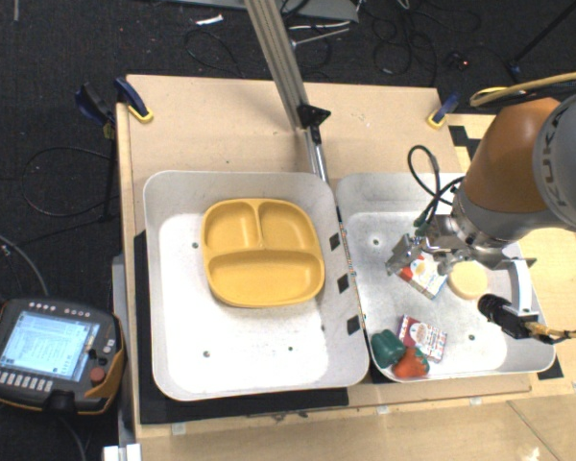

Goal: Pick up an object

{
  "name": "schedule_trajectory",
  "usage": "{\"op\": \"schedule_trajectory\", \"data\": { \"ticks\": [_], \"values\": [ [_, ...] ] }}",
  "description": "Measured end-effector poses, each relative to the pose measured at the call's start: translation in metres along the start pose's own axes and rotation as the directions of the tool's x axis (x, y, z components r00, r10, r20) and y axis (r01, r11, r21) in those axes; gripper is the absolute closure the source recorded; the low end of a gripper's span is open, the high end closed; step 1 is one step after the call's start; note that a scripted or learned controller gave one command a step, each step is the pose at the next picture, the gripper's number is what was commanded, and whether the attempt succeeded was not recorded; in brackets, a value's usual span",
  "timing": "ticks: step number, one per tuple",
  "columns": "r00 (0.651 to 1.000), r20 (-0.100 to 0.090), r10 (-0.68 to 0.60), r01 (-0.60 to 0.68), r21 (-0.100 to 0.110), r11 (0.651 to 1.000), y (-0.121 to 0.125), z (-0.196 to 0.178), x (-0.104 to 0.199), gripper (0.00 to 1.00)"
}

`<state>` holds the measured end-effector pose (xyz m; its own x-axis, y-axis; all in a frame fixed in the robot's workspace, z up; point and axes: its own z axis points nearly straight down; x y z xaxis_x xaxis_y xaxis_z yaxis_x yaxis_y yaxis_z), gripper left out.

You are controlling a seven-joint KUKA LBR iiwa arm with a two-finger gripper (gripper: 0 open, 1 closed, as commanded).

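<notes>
My gripper [413, 258] hangs low over the middle of the right bin [374, 221]. Directly under and beside it lies a small red and white carton [425, 276], partly hidden by the gripper. Whether the carton is touched I cannot tell. Just right of the carton sits a round cream-coloured piece [468, 282]. Near the bin's front edge lie a red and white packet [428, 339], a green toy vegetable [387, 346] and a red one [413, 365].
The left bin [173, 286] holds a yellow divided plate [263, 253]. A metal pole [280, 51] slants up from between the bins. The grey and orange arm [523, 166] covers the right bin's far right side. A teach pendant [48, 351] lies left of the bench.
</notes>
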<state>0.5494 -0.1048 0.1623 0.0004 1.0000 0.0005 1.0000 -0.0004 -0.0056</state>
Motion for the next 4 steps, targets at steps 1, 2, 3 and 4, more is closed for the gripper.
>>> {"op": "schedule_trajectory", "data": {
  "ticks": [1, 2, 3, 4],
  "values": [
    [1.000, 0.002, 0.000, 0.000, -0.008, 1.000, 0.004, 0.055, -0.009, 0.00],
    [1.000, 0.002, 0.000, 0.000, -0.013, 1.000, 0.006, 0.042, -0.008, 1.00],
    [1.000, 0.002, -0.003, 0.003, -0.010, 1.000, 0.012, -0.002, -0.006, 1.00],
    [1.000, 0.003, -0.003, 0.003, -0.013, 1.000, 0.012, -0.065, -0.010, 1.00]
  ]
}}
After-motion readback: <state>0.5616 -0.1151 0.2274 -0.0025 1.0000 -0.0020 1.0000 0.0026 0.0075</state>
